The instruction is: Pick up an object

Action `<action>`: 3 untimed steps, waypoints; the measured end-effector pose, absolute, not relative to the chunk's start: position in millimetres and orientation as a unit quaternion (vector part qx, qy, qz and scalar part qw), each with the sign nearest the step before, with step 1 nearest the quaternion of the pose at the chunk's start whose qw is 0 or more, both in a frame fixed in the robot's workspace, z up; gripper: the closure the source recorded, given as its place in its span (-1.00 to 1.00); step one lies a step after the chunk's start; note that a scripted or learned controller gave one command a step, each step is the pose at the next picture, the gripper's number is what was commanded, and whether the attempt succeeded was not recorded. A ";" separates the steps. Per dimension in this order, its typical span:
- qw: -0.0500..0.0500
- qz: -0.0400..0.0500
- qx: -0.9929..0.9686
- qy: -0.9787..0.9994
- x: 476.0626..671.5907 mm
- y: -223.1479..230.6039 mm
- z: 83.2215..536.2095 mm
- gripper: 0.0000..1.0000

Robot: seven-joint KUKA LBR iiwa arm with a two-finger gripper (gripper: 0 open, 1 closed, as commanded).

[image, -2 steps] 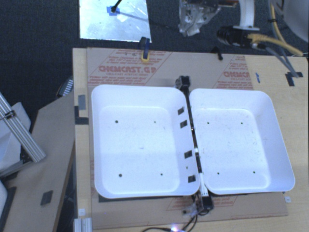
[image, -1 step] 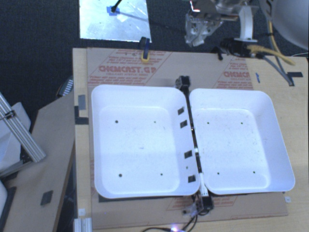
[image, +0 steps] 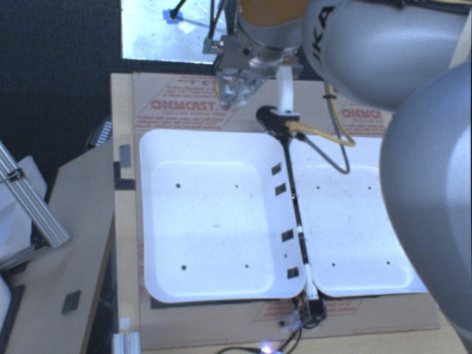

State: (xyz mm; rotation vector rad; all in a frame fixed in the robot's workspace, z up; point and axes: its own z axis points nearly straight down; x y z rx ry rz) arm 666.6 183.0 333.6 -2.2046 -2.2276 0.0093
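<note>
My gripper hangs below the orange band of the arm. It sits over the brown board just behind the back rim of the left bin. The right bin lies beside it, partly covered by the grey arm. Both bin floors show white plastic with a few small dark dots. I see nothing in the gripper.
A black strip with clips runs along the seam between the bins. A yellow cable and a black plug hang near the right bin's back rim. A metal rail lies at the left.
</note>
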 end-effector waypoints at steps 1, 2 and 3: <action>-0.004 -0.010 -0.703 -0.711 627.3 237.6 542.6 1.00; -0.001 0.000 -0.708 -0.706 670.2 190.4 507.9 1.00; 0.004 0.005 -0.704 -0.710 643.3 237.1 383.3 1.00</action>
